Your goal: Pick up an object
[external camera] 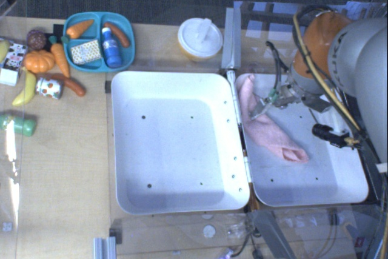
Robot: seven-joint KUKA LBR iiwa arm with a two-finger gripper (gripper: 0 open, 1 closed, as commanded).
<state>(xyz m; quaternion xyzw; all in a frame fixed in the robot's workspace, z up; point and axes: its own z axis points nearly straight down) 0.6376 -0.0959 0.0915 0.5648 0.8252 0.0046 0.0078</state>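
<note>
A pink cloth (270, 130) lies crumpled in the right white bin (327, 185), running from the bin's upper left corner down toward its middle. My gripper (264, 106) hangs low over the upper part of the bin, its tip right at the cloth's upper right edge. Whether it touches the cloth is unclear. The grey arm with its orange band (321, 39) reaches in from the right and covers the bin's far right corner.
The left white bin (176, 191) sits beside the right one, a thin divider between them. A white lidded cup (200, 37) stands behind the bins. A blue divided plate (100, 40) and several toy foods (45, 70) lie on the bench at far left.
</note>
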